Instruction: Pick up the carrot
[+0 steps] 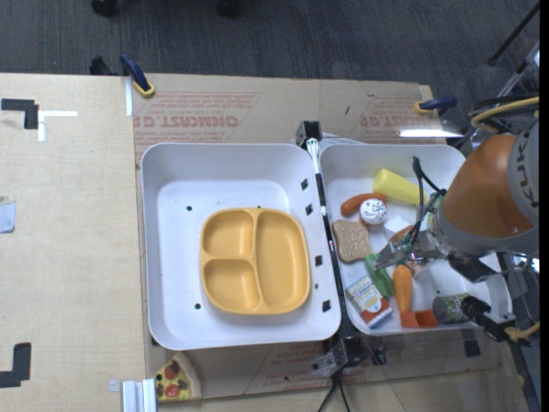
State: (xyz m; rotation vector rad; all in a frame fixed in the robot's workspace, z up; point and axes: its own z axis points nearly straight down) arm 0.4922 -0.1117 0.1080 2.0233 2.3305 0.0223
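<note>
The hand [403, 258] sits low in the right bin [446, 154], its tip partly masked by the wrist. Whether it is apart or together cannot be determined. The carrot [401, 290] lies on the bin floor just beside the hand, toward the near wall, with its upper end at the hand's tip; contact is not discernible. A green item [377, 275] of unclear identity and a small carton [364, 297] flank the carrot on the side away from the arm. A bread slice [351, 240], sausage [354, 203], white ball [373, 211] and yellow block [396, 185] crowd the floor beyond the hand. The left bin [163, 230], well apart, carries a yellow divided plate [256, 260] with open floor around it.
</note>
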